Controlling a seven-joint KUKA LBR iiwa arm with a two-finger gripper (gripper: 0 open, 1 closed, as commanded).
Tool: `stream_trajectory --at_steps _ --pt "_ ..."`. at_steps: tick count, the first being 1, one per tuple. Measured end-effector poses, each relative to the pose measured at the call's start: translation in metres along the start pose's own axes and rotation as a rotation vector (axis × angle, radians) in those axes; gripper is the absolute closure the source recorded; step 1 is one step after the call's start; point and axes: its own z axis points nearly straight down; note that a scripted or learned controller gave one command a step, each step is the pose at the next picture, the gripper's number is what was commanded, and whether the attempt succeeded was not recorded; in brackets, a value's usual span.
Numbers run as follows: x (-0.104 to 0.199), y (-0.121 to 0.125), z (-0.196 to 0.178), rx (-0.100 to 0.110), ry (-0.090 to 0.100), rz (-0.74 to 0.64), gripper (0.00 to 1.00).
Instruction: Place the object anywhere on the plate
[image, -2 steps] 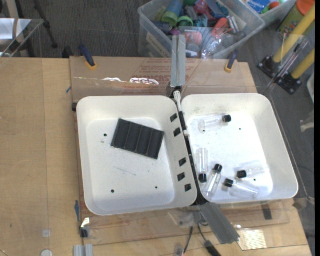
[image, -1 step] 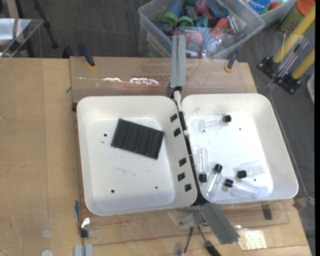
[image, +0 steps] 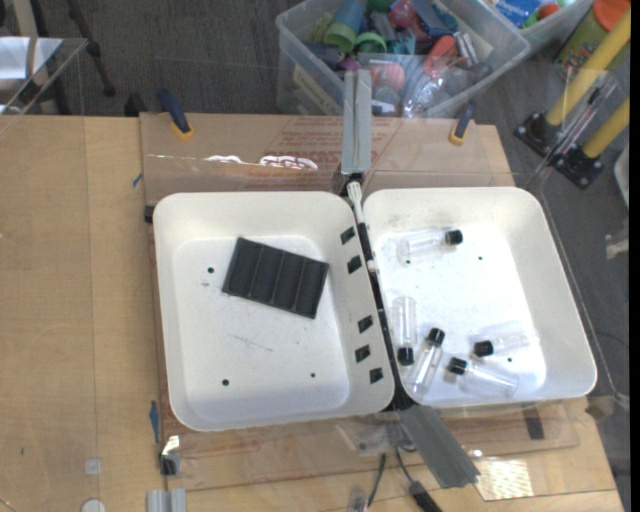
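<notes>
A flat black ribbed plate (image: 275, 277) lies in the left bin (image: 190, 395), toward its far half and slightly skewed. Several clear vials with black caps lie in the right bin (image: 560, 300). One vial (image: 428, 244) rests alone near the far left of that bin. Another vial (image: 404, 326) lies by the divider. A third vial (image: 428, 360) lies at a slant in the near part of the bin, and two more (image: 486, 377) (image: 503, 343) sit close together to its right. Nothing rests on the plate.
A row of black clips (image: 362, 305) runs along the seam between the bins. Behind them stands a clear tub (image: 400, 50) of colourful items. Yellow and black gear (image: 585, 70) stands at the back right. Blue clamps (image: 176, 115) hold a cardboard sheet to the bench.
</notes>
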Motion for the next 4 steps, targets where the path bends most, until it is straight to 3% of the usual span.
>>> stream_trajectory --at_steps 1,2,3,4 --pt "0.000 0.001 -0.010 -0.003 -0.002 -0.001 1.00" --pt "0.000 0.001 -0.010 -0.003 -0.002 -0.001 0.00" --pt "0.000 0.002 -0.021 -0.005 -0.004 -0.001 1.00" --pt "0.000 0.002 -0.021 -0.005 -0.004 -0.001 0.00"
